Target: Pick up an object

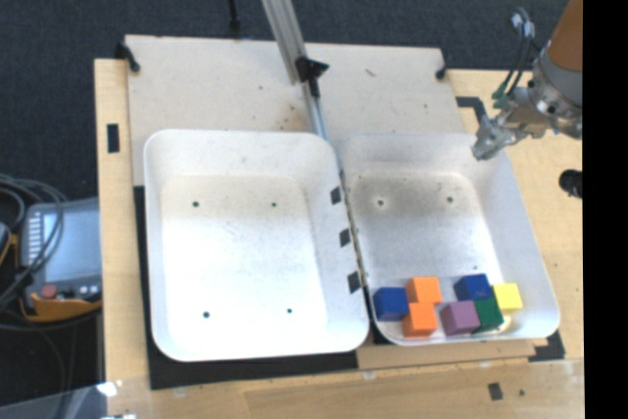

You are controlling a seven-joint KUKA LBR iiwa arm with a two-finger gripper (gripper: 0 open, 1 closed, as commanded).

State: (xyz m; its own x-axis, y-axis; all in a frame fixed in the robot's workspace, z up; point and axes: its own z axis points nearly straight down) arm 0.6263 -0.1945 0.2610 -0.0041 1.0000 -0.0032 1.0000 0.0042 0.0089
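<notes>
Several small coloured blocks lie bunched along the near edge of the right bin point(510, 201): a blue block point(391, 302), an orange piece point(423, 305), a purple block point(458, 317), a green block point(490, 314), a second blue block point(474, 288) and a yellow block point(507, 296). My gripper point(488, 144) hangs over the far right corner of that bin, well away from the blocks, with nothing seen in it. The arm's orange band point(566, 29) shows at the right edge.
The left bin point(162, 211) lies beside the right one, joined by small black clips point(345, 237). A slanted metal pole point(280, 5) rises from behind the bins. A pendant with cables point(54, 255) rests at the far left of the bench.
</notes>
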